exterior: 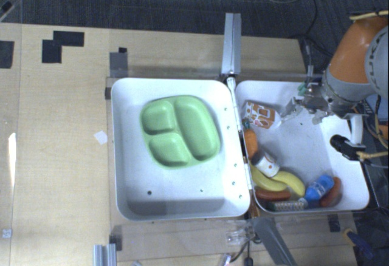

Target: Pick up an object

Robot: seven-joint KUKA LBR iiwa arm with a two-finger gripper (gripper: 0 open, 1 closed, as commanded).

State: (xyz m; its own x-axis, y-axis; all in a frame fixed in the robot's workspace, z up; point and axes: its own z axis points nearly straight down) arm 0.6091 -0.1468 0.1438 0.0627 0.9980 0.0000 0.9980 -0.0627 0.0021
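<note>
The right bin (358,201) holds several objects. A white and orange packet (261,115) lies at its back left, with an orange carrot-like piece (250,143) just in front of it. A yellow banana (281,183), a small white cylinder (267,166), a blue bottle (318,189) and a reddish item (333,192) crowd the front edge. My gripper (304,112) hangs over the back of this bin, to the right of the packet. Its fingers are spread open and hold nothing.
The left bin (127,198) bears a green divided plate (180,131). A metal post (231,46) rises behind the wall between the bins. The arm's orange band (357,52) and cables (349,146) overhang the right bin's right side.
</note>
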